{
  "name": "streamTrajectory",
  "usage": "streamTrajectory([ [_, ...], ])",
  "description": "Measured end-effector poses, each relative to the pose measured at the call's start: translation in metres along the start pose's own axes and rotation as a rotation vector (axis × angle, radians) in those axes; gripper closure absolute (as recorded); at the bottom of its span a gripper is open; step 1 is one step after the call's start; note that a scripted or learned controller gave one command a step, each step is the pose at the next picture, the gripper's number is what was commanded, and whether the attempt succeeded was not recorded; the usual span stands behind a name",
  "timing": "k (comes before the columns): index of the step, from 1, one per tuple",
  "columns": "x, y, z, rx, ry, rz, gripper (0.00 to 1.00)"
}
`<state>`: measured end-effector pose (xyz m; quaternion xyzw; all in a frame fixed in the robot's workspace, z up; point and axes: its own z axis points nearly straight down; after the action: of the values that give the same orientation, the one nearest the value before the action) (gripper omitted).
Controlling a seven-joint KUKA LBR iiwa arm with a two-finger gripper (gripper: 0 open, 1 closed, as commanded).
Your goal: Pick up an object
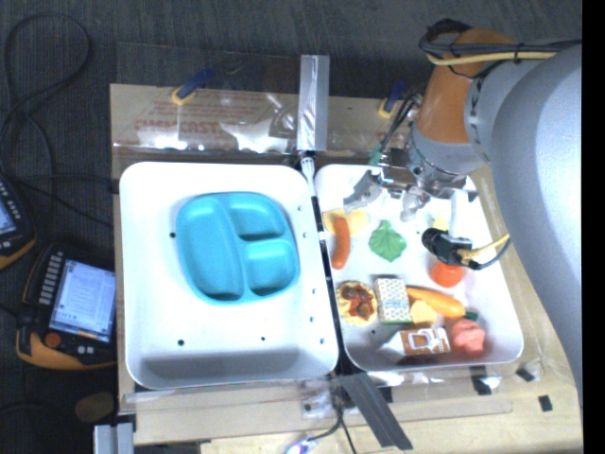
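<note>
My gripper (386,200) hangs over the back of the right bin (506,334), its fingers spread open with nothing between them. Just in front of it lies a green leafy toy (387,241). An orange sausage (339,237) lies by the bin's left wall. A red-orange tomato (447,272) sits to the right, partly behind the robot's black part. Nearer the front are a round pizza-like piece (356,298), a pale cracker box (391,299), an orange carrot-like piece (435,303), a brown box (423,340) and a pink-red toy (466,336).
The left bin (151,348) holds a blue divided plate (236,244). A raised divider (321,253) separates the bins. The arm's grey body (539,159) covers the right side. A clear plastic sheet (217,121) lies behind the bins.
</note>
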<state>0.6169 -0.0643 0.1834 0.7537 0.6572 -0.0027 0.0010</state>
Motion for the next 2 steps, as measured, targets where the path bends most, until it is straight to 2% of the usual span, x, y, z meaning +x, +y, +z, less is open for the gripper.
streamTrajectory([
  [1, -0.043, -0.008, 0.095, -0.009, 0.002, 0.187, 0.0],
  [2, -0.044, 0.014, 0.007, 0.0, 0.0, 0.231, 0.0],
])
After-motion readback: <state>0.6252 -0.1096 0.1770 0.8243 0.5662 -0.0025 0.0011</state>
